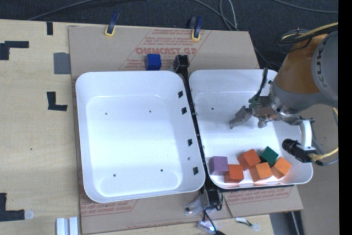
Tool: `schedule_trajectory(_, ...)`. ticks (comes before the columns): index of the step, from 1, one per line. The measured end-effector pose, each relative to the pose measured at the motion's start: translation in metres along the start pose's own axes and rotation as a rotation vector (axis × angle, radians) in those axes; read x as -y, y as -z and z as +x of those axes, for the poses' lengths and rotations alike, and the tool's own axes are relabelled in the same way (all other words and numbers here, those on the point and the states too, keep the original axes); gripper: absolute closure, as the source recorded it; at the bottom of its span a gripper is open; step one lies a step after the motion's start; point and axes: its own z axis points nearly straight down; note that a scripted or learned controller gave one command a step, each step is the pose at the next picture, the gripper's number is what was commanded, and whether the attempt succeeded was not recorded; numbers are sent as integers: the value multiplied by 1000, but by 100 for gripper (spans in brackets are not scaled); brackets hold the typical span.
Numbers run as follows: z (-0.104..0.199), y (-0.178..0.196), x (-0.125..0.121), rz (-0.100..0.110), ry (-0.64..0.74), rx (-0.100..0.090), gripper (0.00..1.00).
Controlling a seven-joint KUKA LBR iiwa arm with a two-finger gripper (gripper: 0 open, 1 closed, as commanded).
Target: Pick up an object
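Colored blocks [253, 165] low in right bin [220, 85], tool [250, 118] above, spread wide, holding nothing

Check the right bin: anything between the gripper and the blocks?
Nothing visible. The gripper hangs over bare bin floor in the right bin, and the blocks lie clustered along the near wall below it in the view, with open white floor between. The purple block sits at the cluster's left end.

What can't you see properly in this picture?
- The hand, camera view: small and blurred, so open or shut is unclear.
- The green block: partly covered by the orange blocks piled against it.
- The arm: cut off by the picture's right side.
- The blue block beyond the left bin: too small for detail.
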Motion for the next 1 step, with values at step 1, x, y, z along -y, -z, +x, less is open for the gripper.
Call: schedule_trajectory(1,13,117,0,-18,3,3,0)
